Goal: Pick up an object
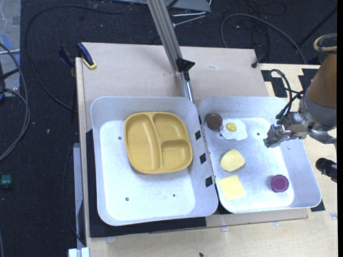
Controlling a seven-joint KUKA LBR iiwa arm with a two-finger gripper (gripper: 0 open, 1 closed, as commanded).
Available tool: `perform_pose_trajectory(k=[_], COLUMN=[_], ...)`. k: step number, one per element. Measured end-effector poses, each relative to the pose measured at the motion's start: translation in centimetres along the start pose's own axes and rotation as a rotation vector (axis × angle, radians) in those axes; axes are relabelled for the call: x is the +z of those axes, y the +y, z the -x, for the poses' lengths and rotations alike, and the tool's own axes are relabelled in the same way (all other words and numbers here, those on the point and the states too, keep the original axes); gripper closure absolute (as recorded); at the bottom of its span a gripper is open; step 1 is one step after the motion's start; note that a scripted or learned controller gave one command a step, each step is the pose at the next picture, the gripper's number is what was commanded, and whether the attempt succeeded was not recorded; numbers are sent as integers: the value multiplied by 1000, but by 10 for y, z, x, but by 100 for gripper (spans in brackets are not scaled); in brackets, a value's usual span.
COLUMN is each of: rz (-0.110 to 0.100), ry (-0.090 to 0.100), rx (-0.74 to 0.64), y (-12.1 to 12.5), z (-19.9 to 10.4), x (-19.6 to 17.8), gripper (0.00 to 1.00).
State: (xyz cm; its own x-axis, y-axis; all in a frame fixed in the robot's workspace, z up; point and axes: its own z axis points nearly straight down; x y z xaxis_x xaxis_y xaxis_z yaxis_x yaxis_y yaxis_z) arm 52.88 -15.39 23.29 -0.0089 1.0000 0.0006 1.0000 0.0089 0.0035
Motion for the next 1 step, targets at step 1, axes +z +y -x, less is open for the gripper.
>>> perform_pose_trajectory(k=[1], rz=[-2], ry=[1], rx=[0], y=[17], z=[-59], x=[-6], gripper=[100])
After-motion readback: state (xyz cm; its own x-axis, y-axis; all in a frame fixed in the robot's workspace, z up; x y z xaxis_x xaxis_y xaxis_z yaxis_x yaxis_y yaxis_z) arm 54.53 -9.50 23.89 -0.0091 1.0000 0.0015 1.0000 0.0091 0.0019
